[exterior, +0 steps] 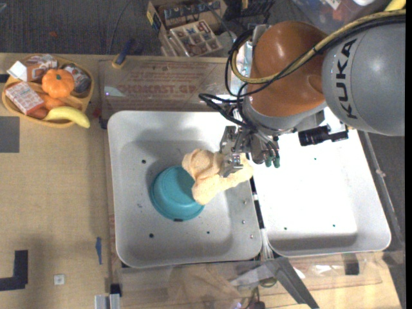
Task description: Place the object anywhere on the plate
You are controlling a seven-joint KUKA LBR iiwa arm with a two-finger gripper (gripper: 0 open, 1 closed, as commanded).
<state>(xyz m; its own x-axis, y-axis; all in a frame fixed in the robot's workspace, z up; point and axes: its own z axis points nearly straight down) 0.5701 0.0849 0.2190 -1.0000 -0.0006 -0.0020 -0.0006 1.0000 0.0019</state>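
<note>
The grey arm with its orange band [286, 66] reaches in from the right and bends down over the inner edge of the left shallow white bin [129, 140], its wrist pointing steeply downward so that the gripper [233, 163] hangs just above the bin's right side. The jaws are closed on the pale yellow, lumpy soft object [207, 172] (it looks like a plush or foam toy), gripping its right end, while its left part lies against and partly over the rim of the round teal plate [172, 195]. That plate sits tilted in the middle of the left bin, touching the object on its upper right. The right white bin [322, 224] lies beside it under the arm. At the table's far left corner stands a yellow bowl of toy fruit [48, 98].
</note>
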